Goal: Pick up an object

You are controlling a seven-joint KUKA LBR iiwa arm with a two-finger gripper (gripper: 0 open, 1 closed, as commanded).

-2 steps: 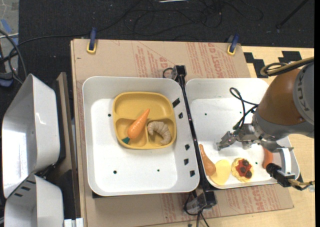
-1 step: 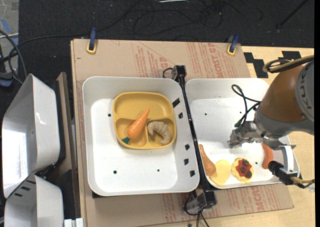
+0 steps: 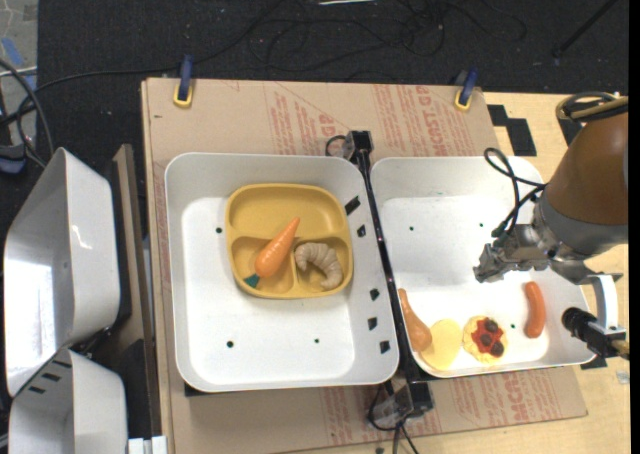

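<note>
The arm (image 3: 598,177) comes in from the right edge of the camera view, its broad orange band uppermost and the grey wrist section just below and to the left of it. From that grey section the limb narrows down and leftward to the tool (image 3: 497,264), a dark metallic cluster pointing down and to the left. A black cable loops from the top of the tool up and around to the wrist, and whether the tool's tips stand apart or together is too dark and small to tell.
</note>
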